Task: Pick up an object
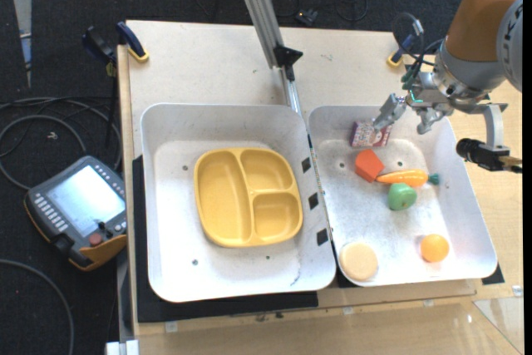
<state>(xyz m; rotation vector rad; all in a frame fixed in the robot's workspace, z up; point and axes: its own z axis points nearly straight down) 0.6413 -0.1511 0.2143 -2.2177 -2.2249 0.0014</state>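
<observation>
**Grey gripper spread above the right bin's far edge**

Grey fingers of your gripper (407, 114) stand spread, pinching nothing. Under the left finger, a pink packet (366, 134) is partly hidden, its print unreadable. Near the right bin (465, 204) middle: orange block (369, 165), carrot (402, 177), green fruit (401, 196).

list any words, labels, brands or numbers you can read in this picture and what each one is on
None can be read.
Small pinkish packet in the right bin: it has a printed pattern, too small and blurred to read.
Handheld control unit on the floor: its screen is lit, but any text is too small to read.
Orange arm band: dark marks at its edge, cut off and unreadable.
Yellow tray: no marks.
</observation>
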